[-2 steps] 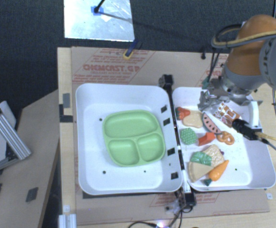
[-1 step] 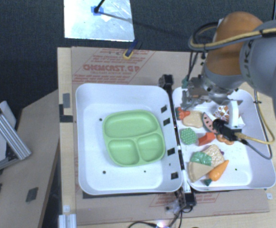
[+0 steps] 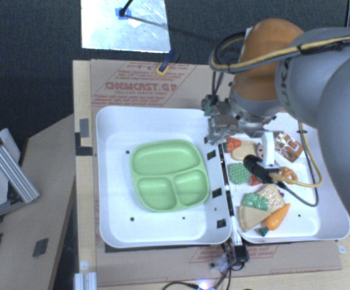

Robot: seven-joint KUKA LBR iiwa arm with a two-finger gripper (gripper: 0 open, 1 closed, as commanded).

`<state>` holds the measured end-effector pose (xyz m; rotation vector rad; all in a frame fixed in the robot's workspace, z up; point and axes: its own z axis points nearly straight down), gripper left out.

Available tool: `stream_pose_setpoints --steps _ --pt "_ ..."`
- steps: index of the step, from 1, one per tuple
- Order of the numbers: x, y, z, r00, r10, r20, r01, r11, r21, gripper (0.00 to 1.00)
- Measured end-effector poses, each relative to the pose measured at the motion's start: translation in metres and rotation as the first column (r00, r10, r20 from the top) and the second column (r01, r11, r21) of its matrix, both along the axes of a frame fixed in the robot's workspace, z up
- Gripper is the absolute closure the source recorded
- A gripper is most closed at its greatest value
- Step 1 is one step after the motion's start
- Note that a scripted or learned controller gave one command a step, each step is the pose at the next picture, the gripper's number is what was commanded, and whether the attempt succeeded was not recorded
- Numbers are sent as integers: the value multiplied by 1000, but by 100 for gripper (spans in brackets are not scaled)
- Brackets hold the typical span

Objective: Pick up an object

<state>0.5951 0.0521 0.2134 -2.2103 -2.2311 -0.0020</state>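
the tool (image 3: 223, 124) hangs over the near-left corner of the right bin (image 3: 329, 219); whether it is wide or narrow cannot be told. the toy food pile (image 3: 260, 180) lies crowded just below it, a carrot (image 3: 276, 217) nearest the front. risk: in so tight a heap the tool may strike neighbours or the bin divider and slip. the left bin (image 3: 111, 162) holds a green divided tray (image 3: 168, 175). the cardboard sheet (image 3: 136, 83) reads "chemcast", remainder unclear.

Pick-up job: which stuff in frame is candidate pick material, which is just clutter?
In play:
gripper, over the divide between the bins
carrot
green toy
sandwich wedge
brown box
all in the right bin

Just lying about:
green divided tray in the left bin
foil sheet
cardboard
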Motion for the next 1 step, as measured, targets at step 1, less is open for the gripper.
stream_pose_setpoints --steps 1 --pt "-4 56 21 1000 1 2 -1 1000 1 100"
